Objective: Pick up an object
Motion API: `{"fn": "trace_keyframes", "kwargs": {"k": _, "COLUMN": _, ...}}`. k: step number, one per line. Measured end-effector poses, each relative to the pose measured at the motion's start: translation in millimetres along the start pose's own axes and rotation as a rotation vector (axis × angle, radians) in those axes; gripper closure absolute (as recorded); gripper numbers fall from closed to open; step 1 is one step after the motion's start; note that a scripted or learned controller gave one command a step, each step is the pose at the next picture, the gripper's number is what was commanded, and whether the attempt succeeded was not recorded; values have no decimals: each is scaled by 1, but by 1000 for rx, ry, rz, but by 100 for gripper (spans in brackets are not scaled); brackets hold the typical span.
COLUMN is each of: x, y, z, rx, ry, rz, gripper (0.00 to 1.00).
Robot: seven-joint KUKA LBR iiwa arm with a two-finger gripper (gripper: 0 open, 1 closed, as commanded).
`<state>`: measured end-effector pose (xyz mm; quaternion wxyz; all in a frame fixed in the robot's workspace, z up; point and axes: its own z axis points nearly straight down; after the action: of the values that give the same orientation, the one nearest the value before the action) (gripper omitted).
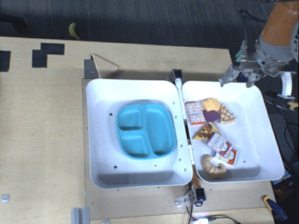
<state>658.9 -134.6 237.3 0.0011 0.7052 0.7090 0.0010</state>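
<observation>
Camera view: a cluster of small toy food pieces lies in the right shallow white bin [261,125], toward its left half. Pieces seen: a pink-red printed square card [195,112], a tan waffle-like square [211,104] on a purple piece [212,115], a pizza-slice wedge with orange crust [227,116], a second pizza slice with red dots [204,132], a red-and-white printed packet [223,149], and a brown bagel-like ring [213,166] near the bin's front wall. Most pieces touch or overlap their neighbours. The two-finger gripper [238,77] hangs over the far rim of this bin, well apart from the cluster; its two dark fingers are spread and nothing sits between them. The left white bin [100,125] holds a turquoise three-compartment plastic tray [145,129]. A yellow banana-shaped piece [74,30] lies on the dark floor beyond the bench.
</observation>
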Motion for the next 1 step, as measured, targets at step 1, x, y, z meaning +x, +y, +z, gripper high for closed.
{"fn": "trace_keyframes", "kwargs": {"k": 1, "x": 2, "y": -57, "z": 135, "rx": 0, "ry": 0, "rz": 2, "gripper": 0}}
